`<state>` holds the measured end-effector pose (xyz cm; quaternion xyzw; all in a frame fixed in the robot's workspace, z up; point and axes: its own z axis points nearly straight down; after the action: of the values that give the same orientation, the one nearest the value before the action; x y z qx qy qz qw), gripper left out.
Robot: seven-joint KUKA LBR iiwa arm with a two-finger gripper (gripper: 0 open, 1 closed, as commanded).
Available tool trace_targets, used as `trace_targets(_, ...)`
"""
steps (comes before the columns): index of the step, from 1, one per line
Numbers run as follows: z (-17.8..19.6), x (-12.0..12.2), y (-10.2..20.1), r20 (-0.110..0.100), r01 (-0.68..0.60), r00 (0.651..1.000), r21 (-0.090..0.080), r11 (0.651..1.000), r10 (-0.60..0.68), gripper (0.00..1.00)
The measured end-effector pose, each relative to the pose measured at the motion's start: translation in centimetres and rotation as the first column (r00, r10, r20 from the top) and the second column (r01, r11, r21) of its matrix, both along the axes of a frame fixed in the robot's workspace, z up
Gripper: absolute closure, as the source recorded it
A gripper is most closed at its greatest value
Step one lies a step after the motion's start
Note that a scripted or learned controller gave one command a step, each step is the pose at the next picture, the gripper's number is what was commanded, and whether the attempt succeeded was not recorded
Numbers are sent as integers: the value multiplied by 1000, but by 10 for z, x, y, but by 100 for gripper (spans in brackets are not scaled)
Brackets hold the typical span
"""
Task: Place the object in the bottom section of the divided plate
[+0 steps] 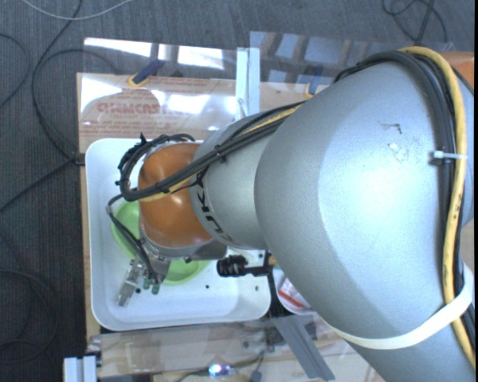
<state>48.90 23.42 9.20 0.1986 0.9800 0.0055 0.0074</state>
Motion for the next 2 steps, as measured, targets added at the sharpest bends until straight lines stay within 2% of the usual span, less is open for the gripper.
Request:
trace_targets(1, 174, 36, -2, -14, 212, 977, -11, 977, -212, 0)
trace_targets(2, 283, 25, -1, -14, 509, 860, -10, 861, -509, 0)
